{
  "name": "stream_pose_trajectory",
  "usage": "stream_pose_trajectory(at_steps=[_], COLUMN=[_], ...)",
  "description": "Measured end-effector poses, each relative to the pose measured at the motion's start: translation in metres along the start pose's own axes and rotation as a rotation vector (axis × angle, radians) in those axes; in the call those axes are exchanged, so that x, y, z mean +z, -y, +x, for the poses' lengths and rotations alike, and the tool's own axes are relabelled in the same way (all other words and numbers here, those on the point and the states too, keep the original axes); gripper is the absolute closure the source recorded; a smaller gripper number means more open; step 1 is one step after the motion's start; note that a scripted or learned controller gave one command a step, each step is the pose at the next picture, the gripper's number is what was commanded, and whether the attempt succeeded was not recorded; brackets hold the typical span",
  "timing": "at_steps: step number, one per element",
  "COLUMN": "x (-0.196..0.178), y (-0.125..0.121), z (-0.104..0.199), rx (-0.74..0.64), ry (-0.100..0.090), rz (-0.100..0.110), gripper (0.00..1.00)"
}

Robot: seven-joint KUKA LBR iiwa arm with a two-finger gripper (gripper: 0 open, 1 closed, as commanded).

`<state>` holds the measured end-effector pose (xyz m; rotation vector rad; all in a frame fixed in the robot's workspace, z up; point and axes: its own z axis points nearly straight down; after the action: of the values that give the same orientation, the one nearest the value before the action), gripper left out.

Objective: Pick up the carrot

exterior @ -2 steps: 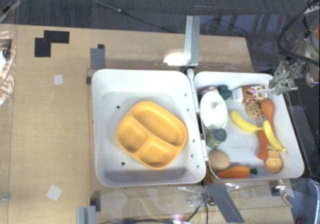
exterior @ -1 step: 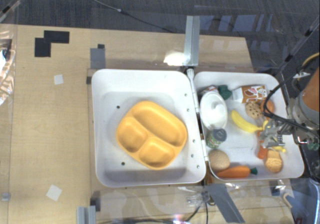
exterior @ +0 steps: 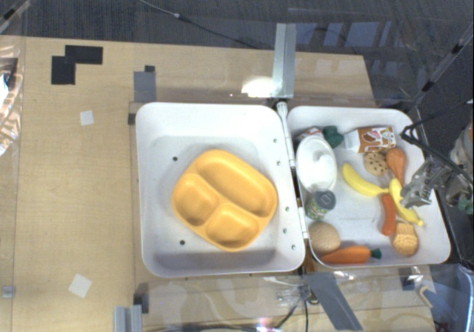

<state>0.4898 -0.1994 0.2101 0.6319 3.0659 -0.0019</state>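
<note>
The carrot [exterior: 346, 254] is orange with a small green end and lies flat along the front wall of the right bin [exterior: 444, 249]. My gripper [exterior: 416, 194] hangs over the right side of that bin, above the tip of a banana [exterior: 404, 201]. It is well up and to the right of the carrot, and nothing of the carrot is in it.
The right bin also holds a white bowl [exterior: 316, 161], a second banana [exterior: 361, 181], a small can [exterior: 321, 203], a brown round roll [exterior: 324, 236], orange sausage-like pieces [exterior: 389, 216], cookies [exterior: 375, 164] and a snack packet [exterior: 374, 138]. A yellow divided plate [exterior: 224, 198] sits in the left bin [exterior: 155, 249].
</note>
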Motion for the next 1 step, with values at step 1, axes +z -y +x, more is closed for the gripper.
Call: stream_pose_trajectory(at_steps=[1], x=[0.0003], y=[-0.0001], z=[0.0002], rx=[0.0], ry=[-0.001], rz=[0.0], gripper=[0.0])
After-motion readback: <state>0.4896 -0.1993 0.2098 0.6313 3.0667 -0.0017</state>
